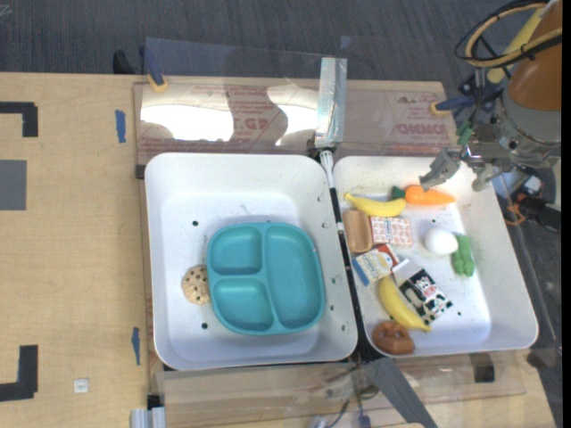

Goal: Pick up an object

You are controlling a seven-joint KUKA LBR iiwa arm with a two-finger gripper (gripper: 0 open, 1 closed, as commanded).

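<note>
In left bin (pixel 169 194), smooth teal compartmented tray (pixel 264 277).

A pale wooden bench (pixel 62 266) with blue tape marks (pixel 119 125) stands on dark grey carpet (pixel 268 7).

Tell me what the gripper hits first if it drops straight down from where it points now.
Probably the carrot at the right bin's far edge; the gripper hangs just above it, though depth is unclear.

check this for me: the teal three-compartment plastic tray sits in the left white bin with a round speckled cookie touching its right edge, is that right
Not quite. The camera view shows the round speckled cookie touching the left edge of the teal three-compartment plastic tray, not the right. The tray does sit in the left white bin.
</note>
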